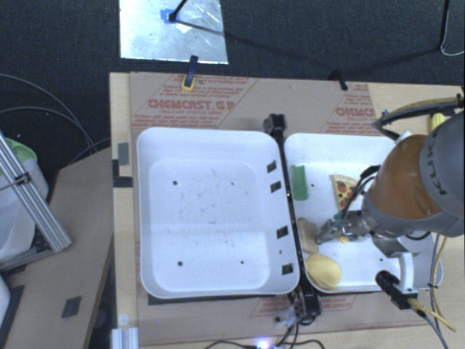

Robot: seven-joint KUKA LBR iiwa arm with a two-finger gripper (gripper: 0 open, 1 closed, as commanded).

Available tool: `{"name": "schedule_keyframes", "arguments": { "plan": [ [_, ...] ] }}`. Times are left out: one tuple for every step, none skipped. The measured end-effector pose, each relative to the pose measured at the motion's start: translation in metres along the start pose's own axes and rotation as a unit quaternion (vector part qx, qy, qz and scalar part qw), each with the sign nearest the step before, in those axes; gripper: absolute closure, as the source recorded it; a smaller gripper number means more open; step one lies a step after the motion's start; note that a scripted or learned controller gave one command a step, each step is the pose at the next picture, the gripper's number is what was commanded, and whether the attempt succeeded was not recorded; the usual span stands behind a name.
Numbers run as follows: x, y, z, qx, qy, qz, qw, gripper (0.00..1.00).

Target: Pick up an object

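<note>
The surface [240,97] is brown board printed with red lettering, on dark carpet [58,27] with a silvery sheet [171,20] at upper left. Two white bins sit side by side — the left bin [211,213] and the right bin [341,151]. In the right bin lie a green block [298,182], a pizza-slice toy [343,188] and a yellow lemon-like object [323,270]. The claw [336,229] hangs low among them; I cannot tell its state.
</note>
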State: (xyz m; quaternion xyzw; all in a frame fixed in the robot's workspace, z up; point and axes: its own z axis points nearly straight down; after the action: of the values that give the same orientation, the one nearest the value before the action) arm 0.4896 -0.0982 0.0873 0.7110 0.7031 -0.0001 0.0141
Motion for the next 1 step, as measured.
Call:
{"name": "schedule_keyframes", "arguments": {
  "plan": [
    [0.0138,0.0071,0.0014,0.007,0.008,-0.006,0.9999,0.00]
  ]
}}
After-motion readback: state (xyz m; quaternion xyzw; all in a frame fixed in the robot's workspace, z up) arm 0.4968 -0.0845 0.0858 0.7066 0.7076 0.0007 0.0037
